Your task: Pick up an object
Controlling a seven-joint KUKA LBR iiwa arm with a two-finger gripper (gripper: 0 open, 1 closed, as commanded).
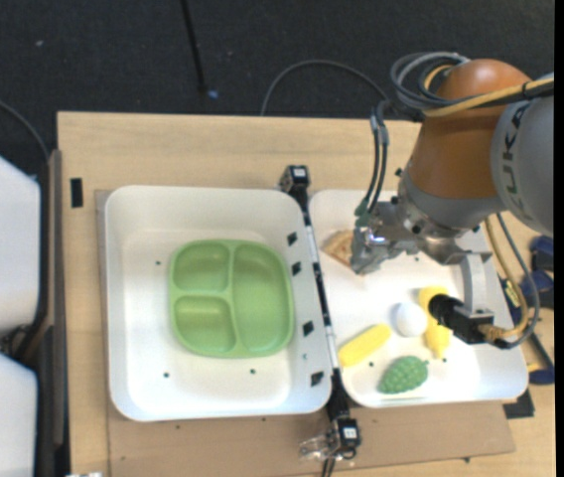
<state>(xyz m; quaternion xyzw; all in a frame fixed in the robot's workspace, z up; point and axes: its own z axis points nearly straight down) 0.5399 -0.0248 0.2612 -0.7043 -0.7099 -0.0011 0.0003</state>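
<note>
Dark carpet surrounds the pale bench (193, 147) with its two white bins; the left bin (133, 266) holds a green divided tray (230, 296). My gripper (366, 256) hangs low in the right bin (500, 376), just beside a tan object (339, 246); how my fingers stand I cannot tell. I judge a centred, straight descent serves best. Partial letters on my wrist stay illegible.

Even overhead light, white bins (123, 296) bright, soft shadows, slightly blurry low-resolution frame, dark floor
</note>
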